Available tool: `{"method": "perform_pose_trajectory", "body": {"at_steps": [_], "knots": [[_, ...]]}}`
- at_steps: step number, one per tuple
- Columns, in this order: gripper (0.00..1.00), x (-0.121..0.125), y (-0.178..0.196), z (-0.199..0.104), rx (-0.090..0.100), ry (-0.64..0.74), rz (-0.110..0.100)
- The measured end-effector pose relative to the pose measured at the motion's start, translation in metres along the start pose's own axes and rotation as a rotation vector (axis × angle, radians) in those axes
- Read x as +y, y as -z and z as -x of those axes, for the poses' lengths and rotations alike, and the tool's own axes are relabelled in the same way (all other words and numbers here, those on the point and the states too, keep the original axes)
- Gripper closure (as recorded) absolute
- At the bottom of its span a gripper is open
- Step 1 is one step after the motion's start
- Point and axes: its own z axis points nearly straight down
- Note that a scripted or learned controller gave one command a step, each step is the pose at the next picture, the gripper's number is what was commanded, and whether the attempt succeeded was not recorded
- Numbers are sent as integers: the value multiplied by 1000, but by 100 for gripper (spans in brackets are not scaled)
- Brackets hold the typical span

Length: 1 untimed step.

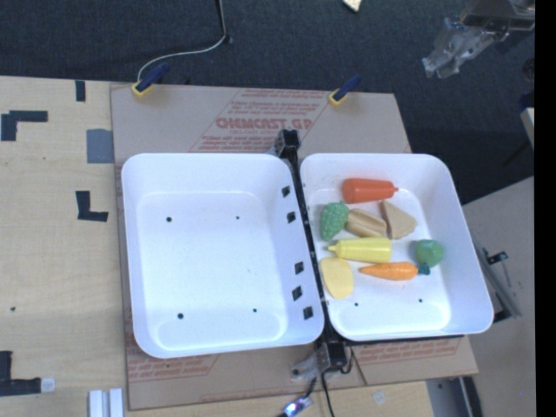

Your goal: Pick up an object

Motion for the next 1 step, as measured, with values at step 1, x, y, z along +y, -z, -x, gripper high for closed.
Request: {"method": "perform_pose_trajectory", "body": {"at_steps": [1], "knots": [[100, 0, 10, 0, -1, 1, 0]]}}
